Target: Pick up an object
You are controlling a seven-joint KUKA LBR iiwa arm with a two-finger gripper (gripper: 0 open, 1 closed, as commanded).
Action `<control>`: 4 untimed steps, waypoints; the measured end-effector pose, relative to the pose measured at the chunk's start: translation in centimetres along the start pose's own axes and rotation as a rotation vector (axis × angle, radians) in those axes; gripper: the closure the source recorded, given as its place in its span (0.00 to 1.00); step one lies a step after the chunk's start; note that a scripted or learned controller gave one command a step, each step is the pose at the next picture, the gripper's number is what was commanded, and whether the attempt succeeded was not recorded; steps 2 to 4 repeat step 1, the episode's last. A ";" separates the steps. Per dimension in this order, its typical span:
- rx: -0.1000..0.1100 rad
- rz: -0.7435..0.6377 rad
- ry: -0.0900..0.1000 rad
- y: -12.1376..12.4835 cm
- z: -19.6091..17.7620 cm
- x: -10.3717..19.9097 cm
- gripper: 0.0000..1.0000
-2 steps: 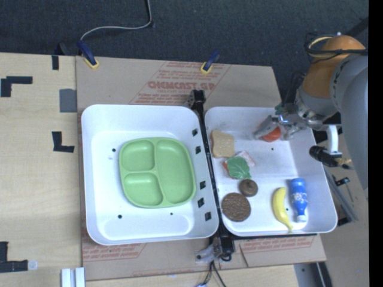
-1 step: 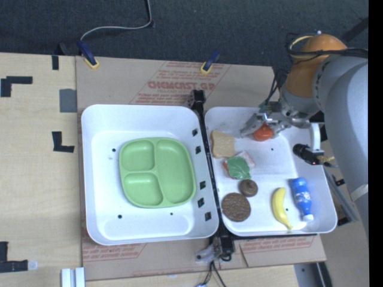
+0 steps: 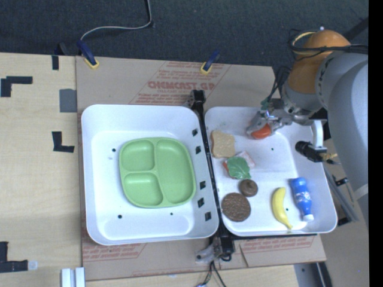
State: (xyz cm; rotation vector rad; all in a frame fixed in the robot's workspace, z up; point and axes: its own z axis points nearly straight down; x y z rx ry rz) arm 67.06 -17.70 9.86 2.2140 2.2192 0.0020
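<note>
Right bin (image 3: pixel 311 220), upper part: fingers (image 3: pixel 261 127) gripping red object (image 3: pixel 262 133), long axis roughly left-right.

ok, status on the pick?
End effector low at the right bin's back, over a red item. Grasp not confirmed. Bread slice sits just left; banana and blue bottle lie apart at the front.

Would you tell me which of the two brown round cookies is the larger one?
The bigger cookie lies nearer the bin's front edge; the smaller cookie sits just behind it, by the green item.
</note>
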 end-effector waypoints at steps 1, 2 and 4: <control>0.005 0.000 0.004 -3.5 -13.3 8.2 1.00; 0.005 0.000 0.004 -3.5 -13.3 8.2 1.00; 0.005 0.000 0.004 -3.5 -13.3 8.2 1.00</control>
